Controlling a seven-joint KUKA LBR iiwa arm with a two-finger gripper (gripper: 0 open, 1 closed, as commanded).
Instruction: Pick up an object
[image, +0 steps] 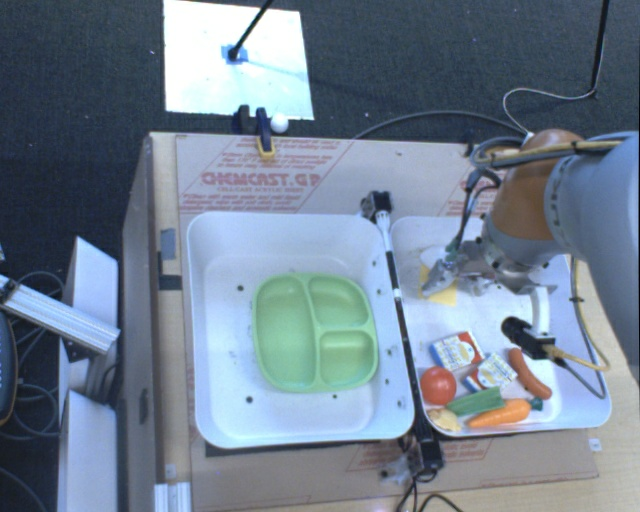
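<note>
Over the right bin (590, 405), the hand (440, 283) hangs low beside a yellow piece (444, 294); its grip state cannot be told; other toys lie nearer the camera.

Arm (590, 200) cut off by right edge. End effector (440, 282) small, blurry; finger state unclear. It partly hides a yellow item (445, 296). Right bin (600, 395) wall partly behind the arm. Pale item (443, 419) at bin corner unidentifiable.

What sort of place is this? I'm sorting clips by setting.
Probably a robotics lab: a grey robot arm reaches over two shallow white plastic bins, one holding toy food like a small red tomato, with loose black cables around.
</note>
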